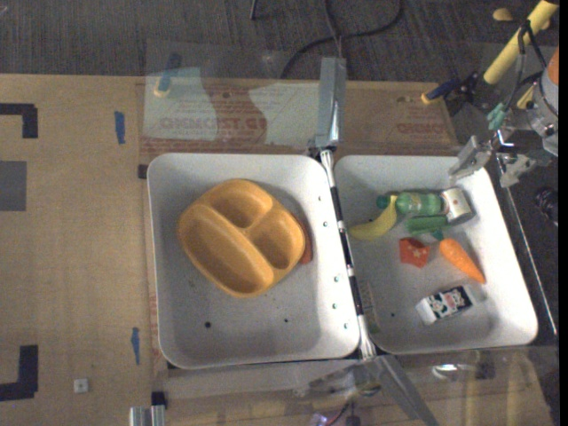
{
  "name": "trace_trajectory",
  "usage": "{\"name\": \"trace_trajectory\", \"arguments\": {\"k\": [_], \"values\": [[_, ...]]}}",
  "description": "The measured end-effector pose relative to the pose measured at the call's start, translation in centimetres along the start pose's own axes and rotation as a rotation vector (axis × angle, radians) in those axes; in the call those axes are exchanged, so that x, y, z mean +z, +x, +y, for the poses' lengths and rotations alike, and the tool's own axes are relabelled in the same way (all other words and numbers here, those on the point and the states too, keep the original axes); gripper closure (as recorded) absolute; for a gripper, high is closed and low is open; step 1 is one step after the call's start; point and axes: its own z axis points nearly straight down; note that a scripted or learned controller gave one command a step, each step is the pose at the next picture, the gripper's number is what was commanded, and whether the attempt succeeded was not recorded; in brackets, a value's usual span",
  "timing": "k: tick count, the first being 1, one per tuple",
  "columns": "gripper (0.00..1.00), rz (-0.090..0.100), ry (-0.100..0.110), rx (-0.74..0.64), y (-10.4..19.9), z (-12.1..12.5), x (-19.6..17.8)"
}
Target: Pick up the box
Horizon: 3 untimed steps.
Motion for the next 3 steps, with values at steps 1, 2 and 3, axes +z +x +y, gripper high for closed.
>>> {"name": "trace_trajectory", "arguments": {"k": [1, 2, 3], "values": [[0.0, 0.0, -0.001, -0.153, 5.7, 0.2, -8.8], [1.0, -0.002, -0.002, -0.16, 6.0, 0.4, -9.8], [1.0, 0.001, 0.0, -0.157, 11.5, 5.4, 2.6]]}}
